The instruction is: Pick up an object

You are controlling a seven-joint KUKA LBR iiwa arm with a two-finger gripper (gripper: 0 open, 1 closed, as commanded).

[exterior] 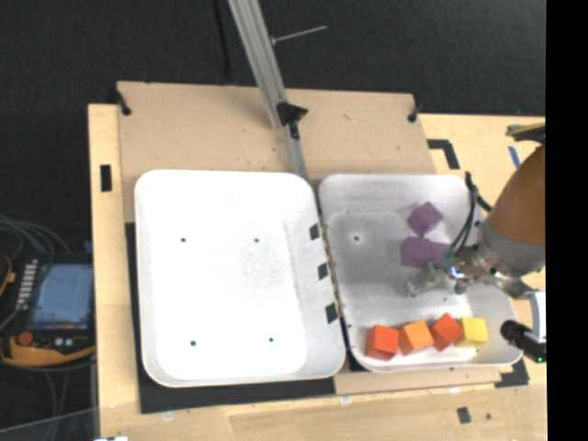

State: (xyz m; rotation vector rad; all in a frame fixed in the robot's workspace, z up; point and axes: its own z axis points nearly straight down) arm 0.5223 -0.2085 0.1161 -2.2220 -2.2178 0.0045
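Two purple blocks lie in the right bin (pixel 367 200): one (pixel 424 217) toward the back and another (pixel 417 250) just in front of it. Along the bin's front wall sits a row of blocks: a red-orange one (pixel 382 341), an orange one (pixel 416 335), a red one (pixel 447 330) and a yellow one (pixel 475 329). My gripper (pixel 439 281) reaches in from the right and hangs low over the bin floor, just in front of the nearer purple block and behind the row. I see nothing held in it.
The left bin (pixel 230 274) lies beside the right one. A metal pole (pixel 262 53) slants up from the back of the bench. The arm's orange band (pixel 522 205) hangs over the right bin's right rim. A device with cables (pixel 55 306) sits at far left.
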